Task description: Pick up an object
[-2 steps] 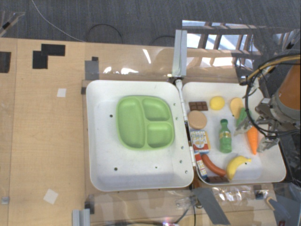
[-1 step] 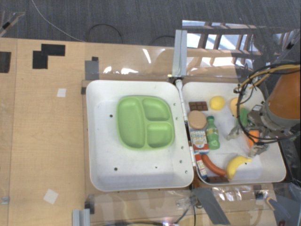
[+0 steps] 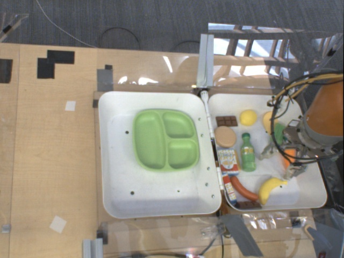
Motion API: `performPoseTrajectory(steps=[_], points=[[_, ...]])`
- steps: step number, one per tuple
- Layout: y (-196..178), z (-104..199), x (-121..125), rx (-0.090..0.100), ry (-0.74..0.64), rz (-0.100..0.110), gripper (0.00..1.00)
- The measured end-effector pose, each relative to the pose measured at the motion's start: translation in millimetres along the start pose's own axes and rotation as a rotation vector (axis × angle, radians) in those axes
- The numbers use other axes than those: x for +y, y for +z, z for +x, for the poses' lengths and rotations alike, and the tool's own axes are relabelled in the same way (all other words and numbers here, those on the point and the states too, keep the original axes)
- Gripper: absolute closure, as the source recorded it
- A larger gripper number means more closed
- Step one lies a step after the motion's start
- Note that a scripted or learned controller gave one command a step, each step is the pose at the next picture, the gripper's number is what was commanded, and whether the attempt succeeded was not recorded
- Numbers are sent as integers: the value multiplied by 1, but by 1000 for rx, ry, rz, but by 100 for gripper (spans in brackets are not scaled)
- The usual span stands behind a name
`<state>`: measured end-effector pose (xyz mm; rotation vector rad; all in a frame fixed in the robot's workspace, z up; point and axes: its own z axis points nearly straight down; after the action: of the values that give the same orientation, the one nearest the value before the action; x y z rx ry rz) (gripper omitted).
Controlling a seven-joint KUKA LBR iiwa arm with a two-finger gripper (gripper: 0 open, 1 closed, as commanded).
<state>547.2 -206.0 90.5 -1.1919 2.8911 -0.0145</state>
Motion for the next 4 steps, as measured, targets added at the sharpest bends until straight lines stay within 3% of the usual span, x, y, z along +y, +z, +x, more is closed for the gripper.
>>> performPoseTrajectory(steps=[1,2,3,4], points=[[-1,-70,60,-3,206,5,0],[3,-85,-23,2,437,-3,0],[1,-34,2,2,412,-3,0],[0,1,0,1,342,0,0]])
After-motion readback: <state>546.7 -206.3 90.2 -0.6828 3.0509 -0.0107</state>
